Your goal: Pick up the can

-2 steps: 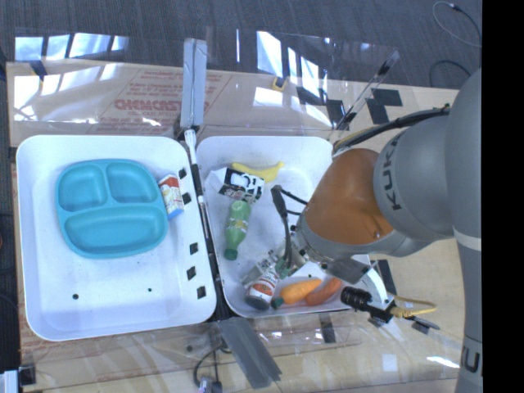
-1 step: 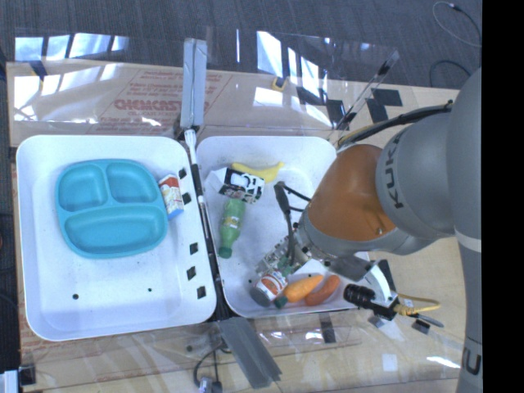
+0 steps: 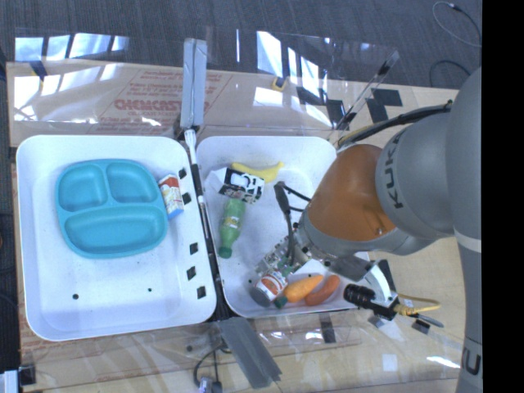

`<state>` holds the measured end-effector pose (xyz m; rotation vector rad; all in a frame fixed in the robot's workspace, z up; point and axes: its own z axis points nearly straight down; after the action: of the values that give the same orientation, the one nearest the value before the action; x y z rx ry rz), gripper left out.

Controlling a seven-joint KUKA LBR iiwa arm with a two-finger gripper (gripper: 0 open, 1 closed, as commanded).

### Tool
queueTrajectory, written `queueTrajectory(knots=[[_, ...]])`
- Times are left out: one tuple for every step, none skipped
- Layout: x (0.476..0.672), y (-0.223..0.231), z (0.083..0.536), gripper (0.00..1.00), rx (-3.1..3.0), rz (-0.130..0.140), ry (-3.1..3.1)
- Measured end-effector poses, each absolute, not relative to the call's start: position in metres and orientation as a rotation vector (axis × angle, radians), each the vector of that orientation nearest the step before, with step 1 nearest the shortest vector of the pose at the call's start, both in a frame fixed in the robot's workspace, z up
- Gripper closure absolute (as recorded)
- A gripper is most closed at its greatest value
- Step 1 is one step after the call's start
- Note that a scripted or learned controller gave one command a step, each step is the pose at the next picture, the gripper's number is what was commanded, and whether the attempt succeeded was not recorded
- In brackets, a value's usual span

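Can [image 3: 268, 286] lies on its side at the right bin's [image 3: 323, 150] near edge, by the near-left corner, touching the carrot [image 3: 298, 289]. Gripper [image 3: 282, 260] sits just above it, toward the far side; grip state: cannot tell. Can's long axis runs roughly left-right, slightly slanted.

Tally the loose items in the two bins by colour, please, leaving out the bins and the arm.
Blue: 1, divided plate
Green: 1, bottle
Yellow: 1, banana
Orange: 2, carrot, sausage-like piece
Red and white: 2, small carton, can
Black and white: 1, packet
Total: 8
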<state>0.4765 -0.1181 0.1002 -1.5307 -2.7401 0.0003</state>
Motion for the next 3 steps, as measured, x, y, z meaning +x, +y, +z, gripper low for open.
queueTrajectory(knots=[[0.4769,-0.1523,0.0916,0.00,-1.628,0.000,-2.690],[0.4772,-0.1565,0.0921,0.00,-1.992,-0.002,-2.436],[0.4792,-0.1612,0.0933,0.00,-2.536,-0.008,-1.862]])
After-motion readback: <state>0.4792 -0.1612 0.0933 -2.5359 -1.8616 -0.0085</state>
